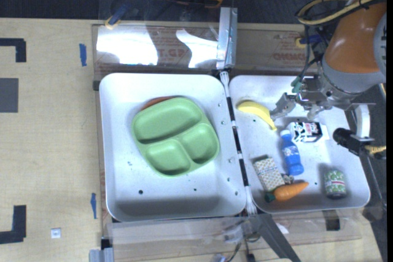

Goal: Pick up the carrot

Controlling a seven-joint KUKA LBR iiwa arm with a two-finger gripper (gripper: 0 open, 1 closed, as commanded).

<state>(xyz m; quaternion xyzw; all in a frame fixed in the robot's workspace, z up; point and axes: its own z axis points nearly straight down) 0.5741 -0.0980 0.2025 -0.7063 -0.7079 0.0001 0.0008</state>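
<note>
The gripper (299, 106) hangs over the far part of the right bin (359, 196) with its fingers spread and nothing between them. The carrot (290, 191) is well apart from it, down at the bin's near edge – lying flat, touching a patterned packet (269, 173). Between the gripper and carrot stands a blue bottle (291, 154); a banana (257, 111) sits just left of the gripper.

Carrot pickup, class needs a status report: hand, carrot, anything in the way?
Hand hovering at right bin's far end, nothing between fingers. Carrot at near edge, untouched. Blue bottle between them.
</note>
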